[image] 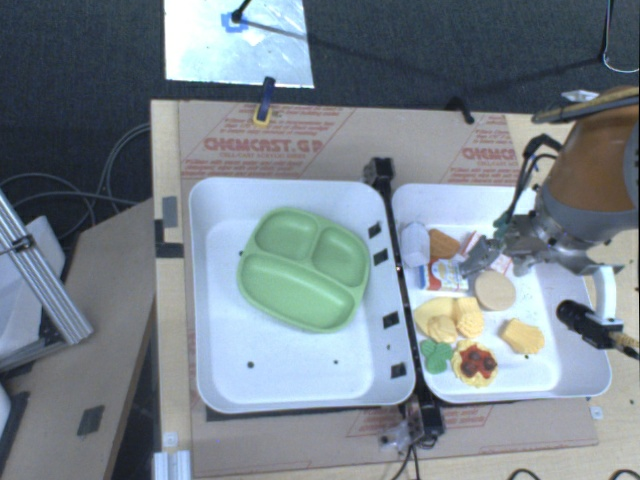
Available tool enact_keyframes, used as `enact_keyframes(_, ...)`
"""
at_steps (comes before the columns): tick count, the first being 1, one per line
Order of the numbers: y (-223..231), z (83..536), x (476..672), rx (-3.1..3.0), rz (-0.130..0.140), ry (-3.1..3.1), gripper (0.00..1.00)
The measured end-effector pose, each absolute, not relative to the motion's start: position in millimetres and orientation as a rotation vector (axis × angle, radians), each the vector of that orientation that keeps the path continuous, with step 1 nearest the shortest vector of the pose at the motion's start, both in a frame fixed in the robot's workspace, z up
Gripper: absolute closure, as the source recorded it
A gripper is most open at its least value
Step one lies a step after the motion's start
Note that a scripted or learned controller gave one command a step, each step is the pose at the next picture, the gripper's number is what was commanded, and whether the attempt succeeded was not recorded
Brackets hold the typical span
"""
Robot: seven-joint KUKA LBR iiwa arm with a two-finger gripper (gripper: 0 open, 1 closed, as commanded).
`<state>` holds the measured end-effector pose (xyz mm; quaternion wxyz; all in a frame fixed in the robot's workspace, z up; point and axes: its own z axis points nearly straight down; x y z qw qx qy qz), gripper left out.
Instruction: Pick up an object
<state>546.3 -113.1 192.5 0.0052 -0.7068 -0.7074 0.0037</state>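
The right bin (575, 373) holds several toy foods. Among them are a tan round disc (494, 292), an orange wedge (444, 242), a white and blue piece (413, 240) and a red and white packet (449, 275). Nearer the front lie yellow lumps (450, 318), a yellow block (523, 336), a green piece (435, 355) and a red and yellow piece (477, 364). My gripper (480, 256) hangs low over the bin's middle, just above the packet and beside the tan disc. The grey arm (590, 188) reaches in from the right.
The left bin (215, 368) holds a green divided plate (304, 268). A black divider with clips (392, 268) runs between the bins. A black part of the arm (585, 320) sticks out over the right bin's right side.
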Motion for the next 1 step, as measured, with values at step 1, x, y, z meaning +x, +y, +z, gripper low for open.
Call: enact_keyframes(1, -112.9, 199.6, 549.3, -2.218, -0.001, -2.226, 0.00)
